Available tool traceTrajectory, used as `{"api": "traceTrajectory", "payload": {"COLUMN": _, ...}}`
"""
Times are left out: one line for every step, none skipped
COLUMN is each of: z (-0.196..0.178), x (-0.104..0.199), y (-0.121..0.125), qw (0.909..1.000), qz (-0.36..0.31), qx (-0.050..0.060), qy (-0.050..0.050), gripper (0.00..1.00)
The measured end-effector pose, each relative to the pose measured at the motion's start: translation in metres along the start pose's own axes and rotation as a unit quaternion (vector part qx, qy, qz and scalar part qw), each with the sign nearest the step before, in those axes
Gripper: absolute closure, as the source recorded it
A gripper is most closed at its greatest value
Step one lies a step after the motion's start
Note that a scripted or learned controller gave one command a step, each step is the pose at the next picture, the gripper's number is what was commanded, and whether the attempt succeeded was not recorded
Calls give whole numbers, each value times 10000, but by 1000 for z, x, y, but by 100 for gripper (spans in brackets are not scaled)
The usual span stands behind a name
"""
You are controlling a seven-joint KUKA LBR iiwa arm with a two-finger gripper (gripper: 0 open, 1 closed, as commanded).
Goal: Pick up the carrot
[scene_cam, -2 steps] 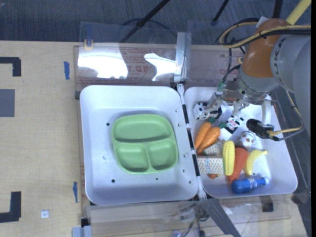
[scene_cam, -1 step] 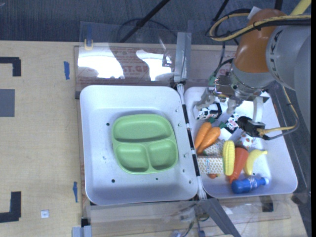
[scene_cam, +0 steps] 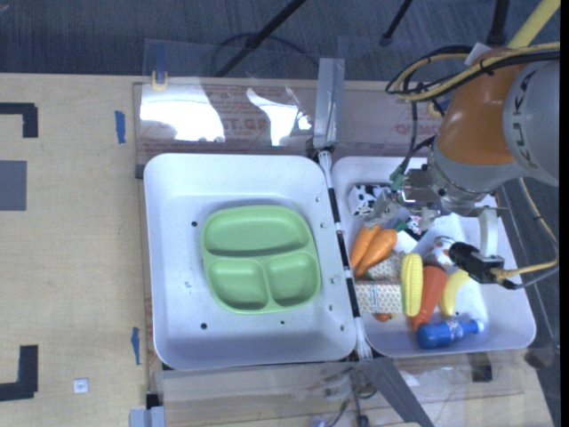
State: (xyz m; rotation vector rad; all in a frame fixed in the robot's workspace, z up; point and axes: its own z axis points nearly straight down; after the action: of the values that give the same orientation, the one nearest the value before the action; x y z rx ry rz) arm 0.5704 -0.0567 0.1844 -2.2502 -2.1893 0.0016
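Note:
The carrot [scene_cam: 371, 247] is orange and lies slanted in the left part of the right bin [scene_cam: 520, 314], close to the divider between the bins. My gripper [scene_cam: 411, 205] hangs over the back of that bin, just up and right of the carrot's upper end. The grey wrist with its orange band [scene_cam: 480, 105] hides most of the gripper from above. Nothing shows between the fingers.
Beside the carrot lie a yellow corn cob [scene_cam: 412, 283], a red-orange piece [scene_cam: 430, 294], a banana [scene_cam: 453, 292], a blue bottle [scene_cam: 447, 332], a patterned box [scene_cam: 380, 296] and a black-and-white toy [scene_cam: 363, 199]. The left bin [scene_cam: 169, 238] bears a green divided plate [scene_cam: 260, 258].

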Motion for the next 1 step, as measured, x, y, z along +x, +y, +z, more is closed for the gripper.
{"api": "traceTrajectory", "payload": {"z": 58, "x": -37, "y": -36, "qw": 10000, "qz": 78, "qx": -2, "qy": -1, "gripper": 0}}
